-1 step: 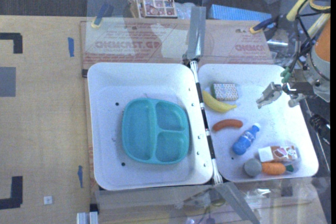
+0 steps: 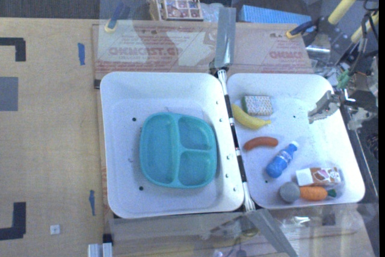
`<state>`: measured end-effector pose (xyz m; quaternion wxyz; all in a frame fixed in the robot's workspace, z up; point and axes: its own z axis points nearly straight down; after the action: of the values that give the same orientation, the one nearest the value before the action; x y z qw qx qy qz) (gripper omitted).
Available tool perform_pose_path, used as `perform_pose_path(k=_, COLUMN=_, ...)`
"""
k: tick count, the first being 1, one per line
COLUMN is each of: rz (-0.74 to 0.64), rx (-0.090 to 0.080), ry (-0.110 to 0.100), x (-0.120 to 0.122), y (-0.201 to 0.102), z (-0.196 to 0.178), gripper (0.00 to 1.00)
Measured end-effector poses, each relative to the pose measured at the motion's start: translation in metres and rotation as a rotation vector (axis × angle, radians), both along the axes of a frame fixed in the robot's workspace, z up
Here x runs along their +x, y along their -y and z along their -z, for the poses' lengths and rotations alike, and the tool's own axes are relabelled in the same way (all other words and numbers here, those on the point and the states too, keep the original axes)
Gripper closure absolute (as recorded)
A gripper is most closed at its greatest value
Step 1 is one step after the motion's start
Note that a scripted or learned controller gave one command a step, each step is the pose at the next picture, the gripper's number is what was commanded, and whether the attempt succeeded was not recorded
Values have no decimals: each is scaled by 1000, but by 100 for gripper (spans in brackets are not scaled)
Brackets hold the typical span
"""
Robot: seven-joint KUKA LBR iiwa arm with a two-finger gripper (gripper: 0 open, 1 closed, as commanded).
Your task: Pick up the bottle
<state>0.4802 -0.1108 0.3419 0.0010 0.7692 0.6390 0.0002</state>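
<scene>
The bottle (image 2: 281,160), blue with a white cap, is seen lying on its side in the right bin (image 2: 301,84), tilted so that the cap points up and to the right. All else is placed here from the bottle. A red sausage-like piece (image 2: 260,142) lies just above and to its left, with a banana (image 2: 249,119) and a small patterned block (image 2: 258,105) farther up. A grey ball (image 2: 289,192) sits just below it, and beside that an orange carrot (image 2: 313,193) and a small carton (image 2: 319,176) lie to the lower right. The teal divided plate (image 2: 178,150) is found well to the left, in the other bin.

The gripper (image 2: 322,109) is held above and to the right of the bottle, near the bin's right wall, well apart from it. Whether it is released or clenched cannot be told from this view; nothing is seen grasped in it.

The step in hand is judged to be the approach, with no grasp yet made. For the next move, the gripper would need to be carried down and to the left over the bottle's body, turned across its long axis, and lowered clear of the sausage-like piece and the ball.
</scene>
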Motion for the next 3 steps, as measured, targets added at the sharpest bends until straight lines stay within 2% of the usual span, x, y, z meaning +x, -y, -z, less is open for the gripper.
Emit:
perform_pose_path(k=1, rz=3, rx=-1, ry=2, x=1, y=2, z=-10, gripper=100)
perform_pose_path(k=2, rz=-425, rx=1, ry=-2, x=13, y=-44, z=135, gripper=100)
perform_pose_path(k=3, rz=-375, rx=2, ry=-2, x=0, y=28, z=231, gripper=100)
